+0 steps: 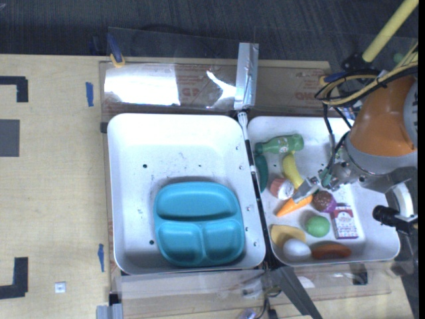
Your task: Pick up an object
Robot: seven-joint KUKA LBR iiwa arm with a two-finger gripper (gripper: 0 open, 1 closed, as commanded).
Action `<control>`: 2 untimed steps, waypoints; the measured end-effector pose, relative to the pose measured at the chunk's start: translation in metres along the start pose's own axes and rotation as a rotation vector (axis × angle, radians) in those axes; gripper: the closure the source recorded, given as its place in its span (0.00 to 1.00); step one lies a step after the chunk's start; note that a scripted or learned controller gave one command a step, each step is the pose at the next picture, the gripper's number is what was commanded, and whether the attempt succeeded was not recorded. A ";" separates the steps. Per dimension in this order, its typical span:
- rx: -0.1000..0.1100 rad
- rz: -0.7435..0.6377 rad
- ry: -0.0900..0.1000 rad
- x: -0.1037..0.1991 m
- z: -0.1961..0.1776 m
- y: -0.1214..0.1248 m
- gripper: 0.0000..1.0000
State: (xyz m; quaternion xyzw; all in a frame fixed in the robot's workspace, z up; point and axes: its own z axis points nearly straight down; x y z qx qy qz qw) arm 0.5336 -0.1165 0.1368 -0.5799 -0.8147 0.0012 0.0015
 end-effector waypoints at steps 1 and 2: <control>-0.007 -0.150 -0.003 0.010 0.049 0.024 0.00; -0.014 -0.149 -0.007 0.009 0.037 0.026 1.00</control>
